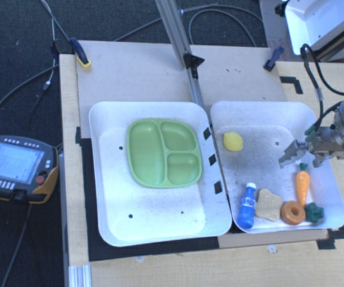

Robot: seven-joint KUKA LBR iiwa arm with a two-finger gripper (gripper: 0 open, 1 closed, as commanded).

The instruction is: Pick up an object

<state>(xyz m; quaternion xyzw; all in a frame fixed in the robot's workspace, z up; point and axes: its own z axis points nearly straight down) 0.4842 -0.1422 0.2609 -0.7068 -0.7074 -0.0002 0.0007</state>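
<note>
In the right bin [261, 121], my gripper [305, 156] hangs by the right wall with its fingers spread open and nothing between them. Just below it lies an orange carrot [303, 187] with its green top pointing up toward the fingertips. A yellow lemon [233, 141] sits near the bin's left wall. Along the front edge lie a blue bottle with a white cap [248, 205], a tan slice of bread [269, 205], a brown doughnut [292, 213] and a small dark green piece [314, 212].
The left bin [109, 184] holds a green divided plate [163, 153]. A metal pole [173, 17] slants down to the gap between the bins. A teach pendant [15, 169] lies off the bench at the left.
</note>
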